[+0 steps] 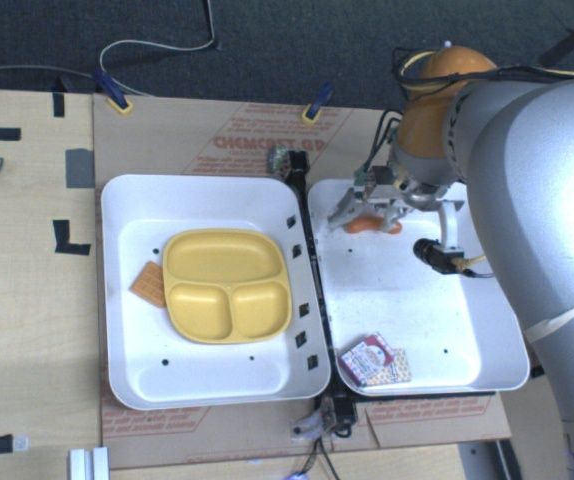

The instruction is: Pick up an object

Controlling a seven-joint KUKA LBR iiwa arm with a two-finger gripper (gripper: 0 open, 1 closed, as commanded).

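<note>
My gripper (367, 208) is low over the far end of the right bin (467, 318), under the grey arm with its orange band. An orange object (369, 225) lies on the bin floor right at the fingertips, partly covered by them; I cannot tell whether it sits between them. A small packet with a red and white print (374, 360) lies at the near left corner of the right bin. In the left bin (127, 298) rests a yellow divided tray (227, 283), with a tan cracker-like piece (149, 285) at its left edge.
Black clips line the wall between the two bins (307, 268). A cable with blue and yellow clamps runs along the cardboard behind the bins. The arm's grey body covers the right side of the right bin.
</note>
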